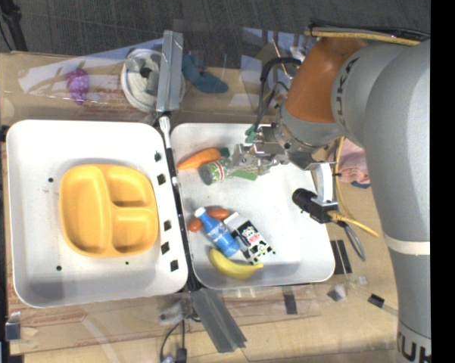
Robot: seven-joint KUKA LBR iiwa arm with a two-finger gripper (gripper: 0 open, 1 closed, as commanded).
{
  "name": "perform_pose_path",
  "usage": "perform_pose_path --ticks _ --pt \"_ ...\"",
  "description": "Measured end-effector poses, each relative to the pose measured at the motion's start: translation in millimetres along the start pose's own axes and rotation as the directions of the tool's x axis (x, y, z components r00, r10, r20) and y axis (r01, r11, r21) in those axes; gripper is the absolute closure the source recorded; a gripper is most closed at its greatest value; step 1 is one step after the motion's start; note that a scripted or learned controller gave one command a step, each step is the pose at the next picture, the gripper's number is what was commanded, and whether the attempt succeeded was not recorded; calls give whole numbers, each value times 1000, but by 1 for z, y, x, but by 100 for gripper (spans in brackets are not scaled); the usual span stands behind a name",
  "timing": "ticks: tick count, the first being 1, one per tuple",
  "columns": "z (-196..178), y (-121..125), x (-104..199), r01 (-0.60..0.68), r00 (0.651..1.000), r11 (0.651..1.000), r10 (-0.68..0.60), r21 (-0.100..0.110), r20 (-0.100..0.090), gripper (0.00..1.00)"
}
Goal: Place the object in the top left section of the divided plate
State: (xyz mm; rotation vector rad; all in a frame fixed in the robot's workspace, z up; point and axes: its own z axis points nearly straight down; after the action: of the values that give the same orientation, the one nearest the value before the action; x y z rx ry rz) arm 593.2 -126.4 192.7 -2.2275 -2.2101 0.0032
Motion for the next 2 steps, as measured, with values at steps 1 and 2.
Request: perform_pose_path --ticks 1,2 --pt "-26 6 101 -64 998 998 64 1 1 100" --pt "3 13 188 113 994 994 -113 5 1 100"
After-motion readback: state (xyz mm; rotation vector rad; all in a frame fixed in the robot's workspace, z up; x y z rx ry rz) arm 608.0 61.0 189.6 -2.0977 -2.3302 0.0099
